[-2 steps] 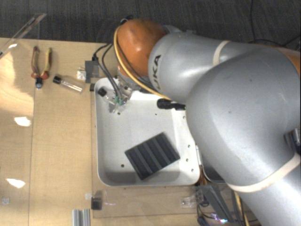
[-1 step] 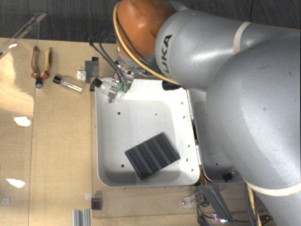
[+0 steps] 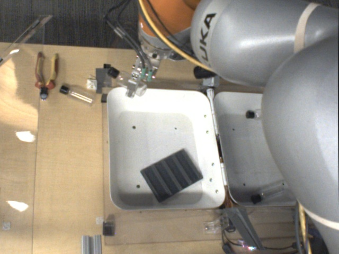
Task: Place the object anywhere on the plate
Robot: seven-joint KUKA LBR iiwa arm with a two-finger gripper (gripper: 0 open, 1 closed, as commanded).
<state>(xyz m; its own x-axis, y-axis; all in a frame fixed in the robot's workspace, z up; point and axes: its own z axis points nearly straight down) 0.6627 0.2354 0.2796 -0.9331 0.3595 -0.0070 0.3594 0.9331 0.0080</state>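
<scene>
The gripper hangs over the left bin's far corner; its grip cannot be told. A ribbed black pad lies in that bin.

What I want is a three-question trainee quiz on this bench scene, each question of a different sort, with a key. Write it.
1. True or false: the dark ribbed block lies in the right bin.
2. The end effector hangs by which part of the left bin, as the view shows it? A upper-left corner; B lower-right corner; C centre.
3. Fill in: the red-handled tool on the bench is a pair of ____.
Key: 1 false; 2 A; 3 pliers.
</scene>
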